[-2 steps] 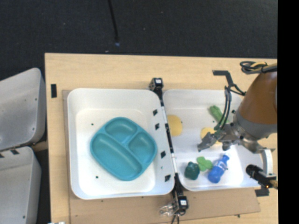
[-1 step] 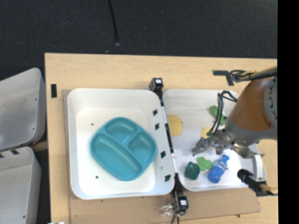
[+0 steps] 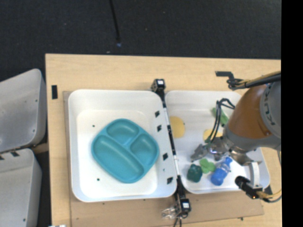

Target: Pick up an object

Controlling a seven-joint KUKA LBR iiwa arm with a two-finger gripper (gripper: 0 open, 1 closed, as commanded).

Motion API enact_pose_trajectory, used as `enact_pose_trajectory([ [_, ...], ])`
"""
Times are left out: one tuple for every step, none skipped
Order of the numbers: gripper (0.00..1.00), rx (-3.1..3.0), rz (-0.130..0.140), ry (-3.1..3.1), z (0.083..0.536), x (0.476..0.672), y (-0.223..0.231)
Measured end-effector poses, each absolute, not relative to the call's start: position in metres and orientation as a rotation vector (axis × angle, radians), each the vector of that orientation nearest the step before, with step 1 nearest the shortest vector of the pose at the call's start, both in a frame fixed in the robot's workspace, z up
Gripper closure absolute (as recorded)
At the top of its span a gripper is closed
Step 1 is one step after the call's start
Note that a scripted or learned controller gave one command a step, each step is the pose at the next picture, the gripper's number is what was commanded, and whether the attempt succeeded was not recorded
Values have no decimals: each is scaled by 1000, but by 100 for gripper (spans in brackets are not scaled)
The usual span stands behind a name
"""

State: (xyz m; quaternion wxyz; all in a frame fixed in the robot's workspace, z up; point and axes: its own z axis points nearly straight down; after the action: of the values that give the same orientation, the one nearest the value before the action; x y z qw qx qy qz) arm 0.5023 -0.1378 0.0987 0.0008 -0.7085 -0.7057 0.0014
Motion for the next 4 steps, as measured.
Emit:
enact_pose_trajectory([
  [100,-2236,-3,-2211,111,504,-138],
  [100,-2229,-5,-2222,174,501,-141],
  [100,-2223,-6,-2229,218,508,-141],
  [100,-2219,-4,-2229,242,509,-142],
])
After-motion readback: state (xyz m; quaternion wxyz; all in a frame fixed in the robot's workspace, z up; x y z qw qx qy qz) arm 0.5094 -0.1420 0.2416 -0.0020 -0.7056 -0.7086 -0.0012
